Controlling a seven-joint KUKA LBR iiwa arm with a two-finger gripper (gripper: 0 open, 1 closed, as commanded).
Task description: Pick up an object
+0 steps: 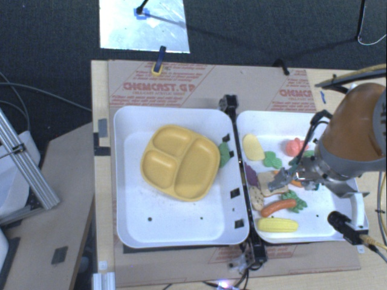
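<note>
- On the bench [199, 83], a brown board printed with red lettering carries two shallow white bins side by side, with dark carpet around it.
- Beyond the board's far edge, a shiny silver sheet [144, 16] lies on the carpet; a metal frame [24, 168] stands left of the left bin.
- Left bin [130, 216]: holds a yellow divided plate [180, 161], set at a tilt to the bin walls. A green piece [225, 154] shows at the plate's right edge, partly covered by it.
- Right bin [269, 121]: holds small toy foods. All places below are relative to this bin.
- Near the front wall, a yellow corn cob [277, 225] lies with its long axis along that wall, running left to right.
- Just behind the corn, an orange sausage [278, 207] lies at a slight slant, right end farther back, with a green leafy piece [297, 199] touching it.
- Toward the back left, a yellow oval piece [253, 147] lies with its long axis running front to back; a green piece [272, 159] sits just beside it, and a pink piece [294, 145] lies farther right.
- Along the left wall, a purple piece [251, 175] and a tan cracker [257, 198] are small and hard to make out.
- Gripper [283, 180]: low over the bin's middle, amid the clutter. How far it is open, and whether it has hold of anything, cannot be told.
- Arm [357, 132]: its orange and grey body covers the bin's right side and is cut off at the frame edge.
</note>
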